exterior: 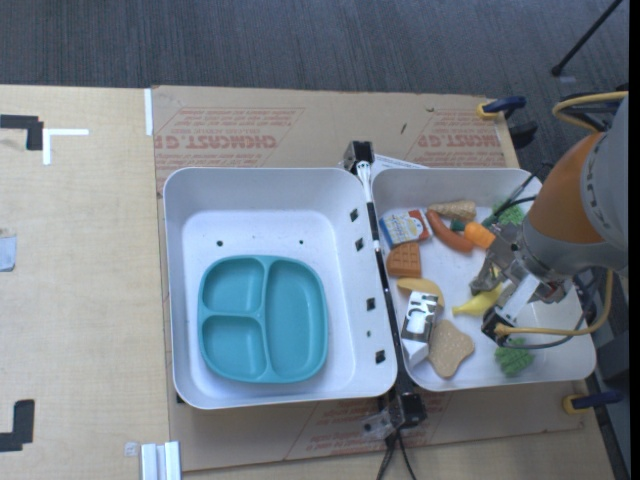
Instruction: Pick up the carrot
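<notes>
The cardboard sheet (250, 128) under the bins carries red print, seen upside down and reversed; its words cannot be made out

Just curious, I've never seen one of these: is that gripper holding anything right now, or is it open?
Gripper: low in the right bin, beside the carrot; open or closed cannot be told.

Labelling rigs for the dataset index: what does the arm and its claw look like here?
The arm is bulky and rounded, grey with a broad orange band above the wrist. The claw is a small cluster of silver-grey metal with black parts at its lower end. A yellow cable loops out below the wrist, and another yellow cable curves over the top of the arm. No readable markings.
</notes>
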